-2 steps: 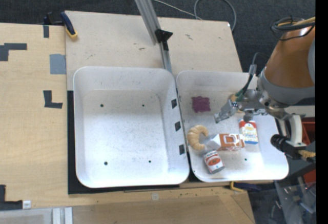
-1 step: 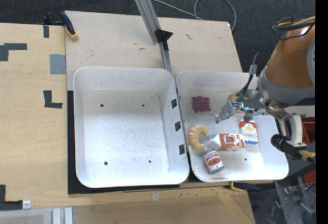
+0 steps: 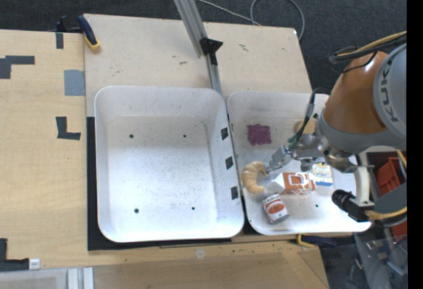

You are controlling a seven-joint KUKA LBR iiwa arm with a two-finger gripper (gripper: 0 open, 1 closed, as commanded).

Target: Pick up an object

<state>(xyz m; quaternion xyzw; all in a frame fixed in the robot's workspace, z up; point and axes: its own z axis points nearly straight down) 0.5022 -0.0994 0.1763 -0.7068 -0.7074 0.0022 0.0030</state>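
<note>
**Arm low over the right bin, nothing visibly picked**

The things to pick all lie in the right bin (image 3: pixel 241 104). Nearest the bin's left wall is a tan, curled croissant-shaped toy (image 3: pixel 252 177), lying flat. Just below and to its right sits a small can (image 3: pixel 275 208) with a red and white label, tipped on its side. Right of the croissant is an orange and white box (image 3: pixel 298 182), and touching its right end a smaller white and blue packet (image 3: pixel 322 175). Further up the bin floor, apart from the rest, lies a flat purple square (image 3: pixel 259 134).

The jaws (image 3: pixel 276 161) come in from the right, pointing down and left, their tip just beside the croissant's upper right edge and above the orange box. From here I cannot tell how far apart they stand, nor whether they touch the croissant; nothing shows between them.

Behind them the grey arm with its orange band (image 3: pixel 353 106) covers the bin's right side.

The left bin (image 3: pixel 158 162) lies alongside, wall to wall. Both rest on the pale wooden desk (image 3: pixel 39 149), where a metal rail (image 3: pixel 188 6) slants down to the bins' join.
</note>
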